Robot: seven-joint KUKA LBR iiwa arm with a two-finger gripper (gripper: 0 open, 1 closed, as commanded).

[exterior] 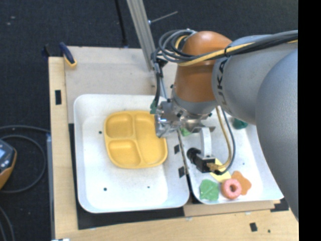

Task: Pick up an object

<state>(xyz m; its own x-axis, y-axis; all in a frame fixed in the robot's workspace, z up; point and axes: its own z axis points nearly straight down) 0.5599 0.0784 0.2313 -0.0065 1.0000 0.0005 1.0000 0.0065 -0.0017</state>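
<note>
Your grey arm [261, 79] reaches in from the right, its orange band [200, 69] above the wrist, claw [168, 126] pointing down.

Counter [59, 134] carries two white bins: one [90, 185] left of the tool [165, 127], one [246, 159] right. Clamp [67, 54] lies far upper-left.

Loose objects in two white bins

A yellow tray [134, 140] with three compartments lies flat, open side up, in the left bin [125, 192], toward that bin's far right part. In the right bin [258, 157], at its near corner, a pink ring-shaped doughnut toy [231, 188] sits between a green piece [209, 190] and an orange piece [245, 182], touching both. A small yellow piece [219, 175] lies just behind them, and a teal object [239, 124] shows farther back, mostly hidden.
</note>
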